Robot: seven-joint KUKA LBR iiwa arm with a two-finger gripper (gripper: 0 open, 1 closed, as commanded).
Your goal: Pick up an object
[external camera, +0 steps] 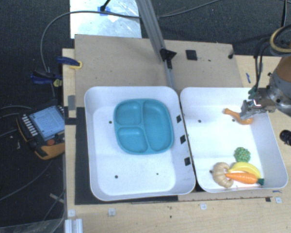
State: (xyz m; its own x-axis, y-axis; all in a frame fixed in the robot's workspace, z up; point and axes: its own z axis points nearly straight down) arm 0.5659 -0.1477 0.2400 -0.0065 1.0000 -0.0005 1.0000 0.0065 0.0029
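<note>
My gripper [251,109] is low over the far right part of the right bin [203,130]. It meets the right end of a small curved orange toy piece [234,114], which stretches left from it over the bin floor. In the bin's near right corner lie a green broccoli [241,154], a yellow banana [247,168], an orange carrot [242,177] and a tan lumpy piece [221,174], all touching or nearly so. They lie well in front of the gripper.
The left bin [102,169] holds a blue divided plate [144,126]. A slanted metal pole [153,23] ends at a black clamp [168,55] behind the bins. Clamps [53,76] and a handheld device [43,130] lie off the bench's left edge.
</note>
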